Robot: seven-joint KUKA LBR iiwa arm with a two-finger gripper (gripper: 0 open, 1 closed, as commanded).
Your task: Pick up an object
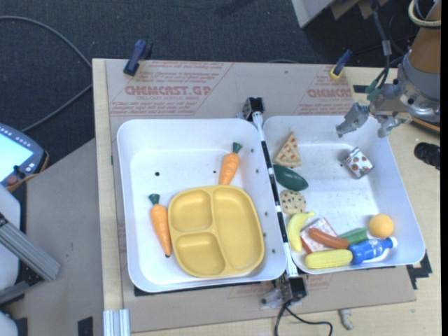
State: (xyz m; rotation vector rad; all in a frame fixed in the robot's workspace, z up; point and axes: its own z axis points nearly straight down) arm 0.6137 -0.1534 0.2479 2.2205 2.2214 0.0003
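We count the candidates across two bins. In the left bin we see a yellow three-compartment plastic plate (213, 229) with one orange toy carrot (229, 166) just above it and a second orange toy carrot (161, 226) beside its left edge. In the right bin lie a pizza-slice toy (288, 150), a dark green leaf-shaped toy (290, 178), a round speckled cookie (292, 202), a small white spotted cube (358, 163), an orange ball (381, 225), a red sausage (326, 239), a yellow corn cob (326, 259) and a blue toy bottle (371, 250).
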